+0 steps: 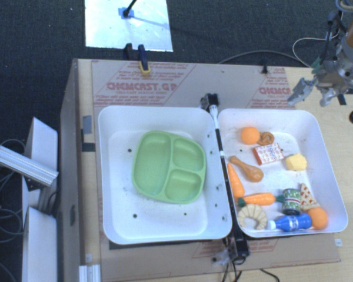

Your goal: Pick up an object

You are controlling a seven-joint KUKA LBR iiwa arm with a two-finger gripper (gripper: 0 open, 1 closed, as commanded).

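On the left, the left bin (106, 175) holds a green divided plate (169, 167) lying flat near its middle; nothing there is likely to be grasped easily, since the plate is broad and low.

The right bin (323, 151) carries all the small candidates, and they are crowded. At the far end an orange ball (250, 136) sits touching a brown lump (266, 138), with a red-and-white packet (268, 154) just near of them and a yellow block (296, 162) to its right. A tan drumstick (246, 168) lies at a slant beside a carrot (236, 183) running along the left wall. At the near end a second carrot (260, 199), a croissant (253, 216), a small can (292, 200), a pizza slice (307, 197), a blue bottle (293, 222) and an orange fruit (318, 218) pack closely together.

The pincer (315, 90) hangs at the far right, above the table beyond the right bin's far rim, its fingers spread and nothing between them.

The risks, as I judge them: a descent into the near cluster could wedge a finger on a neighbour and push things aside rather than close on one; round items may roll out of the grip; the carrot against the wall leaves little room for a finger; flat pieces may be missed altogether.
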